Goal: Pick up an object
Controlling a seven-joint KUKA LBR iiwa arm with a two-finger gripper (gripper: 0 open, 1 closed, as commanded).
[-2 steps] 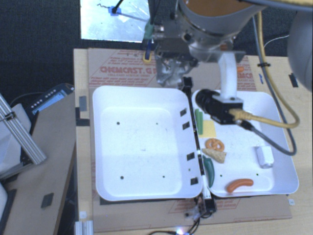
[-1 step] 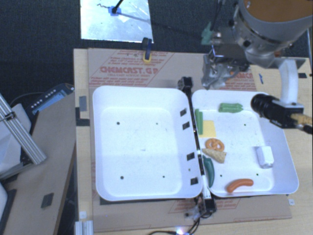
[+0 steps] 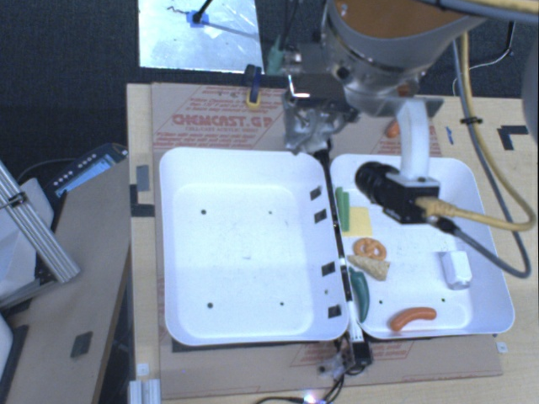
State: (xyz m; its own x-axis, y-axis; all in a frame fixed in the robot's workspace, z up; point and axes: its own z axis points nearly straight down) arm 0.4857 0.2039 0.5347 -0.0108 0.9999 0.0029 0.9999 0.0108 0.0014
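While the two white bins sit side by side on the surface (image 3: 143, 225) so that things can pass from one to the other, all the pickable items lie in the right bin (image 3: 484, 225), most of them along its left wall, and the left bin (image 3: 244, 242) shows only bare floor. Above them the arm (image 3: 396, 15) leans in from the right, its broad grey and orange body hanging over the far rims of both bins, well above the items. From it the end effector (image 3: 307, 133) points down at the far end of the divide between the bins; whether its fingers are spread or closed I cannot tell, and nothing shows between them. A black camera unit (image 3: 389, 192) with a yellow cable hangs over the right bin. Beneath and beside it lie a yellow cheese slice (image 3: 360, 220), a sausage (image 3: 413, 317), a green bar (image 3: 343, 209), a green pepper (image 3: 360, 291), a white block (image 3: 456, 268), a bread wedge (image 3: 372, 267) and a pretzel (image 3: 369, 247). By my reading no grasp has begun
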